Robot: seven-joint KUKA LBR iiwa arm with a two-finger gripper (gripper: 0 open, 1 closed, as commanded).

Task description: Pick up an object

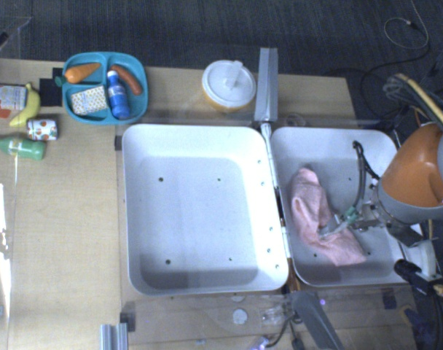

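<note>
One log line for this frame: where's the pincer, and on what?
arm: reaching into right bin | pincer: low at pink cloth | lift: not yet | left bin: untouched

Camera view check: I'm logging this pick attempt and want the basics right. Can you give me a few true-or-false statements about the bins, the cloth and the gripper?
1. The pink cloth lies in the right bin. True.
2. The gripper is over the left bin. False: it is down at the cloth in the right bin.
3. A blue divided tray sits on the bench beyond the left bin. True.
4. The white-lidded tub stands inside the right bin. False: it stands on the bench beyond the bins.
5. The cloth is lifted clear of the bin. False: it rests on the bin floor.
</note>
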